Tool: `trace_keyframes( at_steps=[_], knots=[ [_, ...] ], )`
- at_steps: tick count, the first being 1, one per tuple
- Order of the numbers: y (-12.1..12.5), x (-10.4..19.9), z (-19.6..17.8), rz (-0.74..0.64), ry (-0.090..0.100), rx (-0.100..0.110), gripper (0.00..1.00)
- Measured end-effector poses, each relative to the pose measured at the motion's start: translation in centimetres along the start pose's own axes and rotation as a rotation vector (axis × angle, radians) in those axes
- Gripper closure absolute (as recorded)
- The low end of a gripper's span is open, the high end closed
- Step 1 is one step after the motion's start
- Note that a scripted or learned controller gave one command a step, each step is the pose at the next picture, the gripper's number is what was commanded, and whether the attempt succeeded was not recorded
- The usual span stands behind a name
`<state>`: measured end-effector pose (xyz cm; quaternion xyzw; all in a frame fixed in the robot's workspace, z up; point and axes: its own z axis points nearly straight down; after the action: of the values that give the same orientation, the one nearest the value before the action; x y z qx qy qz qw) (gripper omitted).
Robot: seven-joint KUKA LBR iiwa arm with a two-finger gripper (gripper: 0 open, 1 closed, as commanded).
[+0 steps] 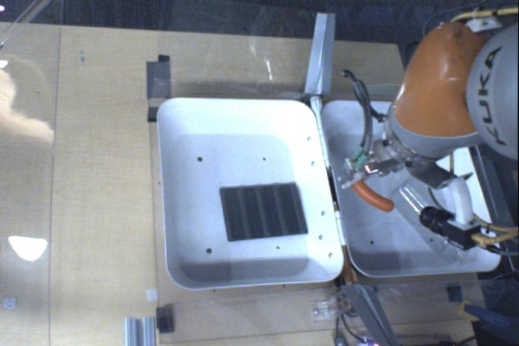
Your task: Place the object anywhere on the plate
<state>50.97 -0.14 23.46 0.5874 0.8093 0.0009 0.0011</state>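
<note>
Wood bench point(89, 198), two white bins on it. Left bin point(186, 142) sits mid-frame, with a dark ribbed plate point(263, 211) flat on its floor, a bit right of centre and toward the lower edge. Right bin point(405, 251) is at the frame's right. The orange object point(375, 196), small and sausage-shaped, lies on that bin's floor near its left wall, so it is not on the plate yet.

Gripper point(362, 168) is just above and beside the object's upper-left end. Whether it is apart or closed I can't tell; cables and shadow hide it. No grasp is visible.

Risks, as I judge them: a rounded object could roll or squirt out on closing, and it sits close to the bin wall, so a low carry could clip the divider between the bins.

Arm point(442, 85) comes in from the upper right, its orange band bulking over the right bin, wrist angled down and left.
</note>
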Motion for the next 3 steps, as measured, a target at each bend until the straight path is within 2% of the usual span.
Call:
trace_keyframes(
  at_steps=[1,2,3],
  knots=[
    [0.0,0.0,0.0,0.000,0.000,0.000,0.00],
    [7.0,-1.9,4.2,0.101,-0.001,-0.001,0.00],
    [10.5,-3.0,3.9,-0.094,-0.002,-0.005,0.00]
  ],
)
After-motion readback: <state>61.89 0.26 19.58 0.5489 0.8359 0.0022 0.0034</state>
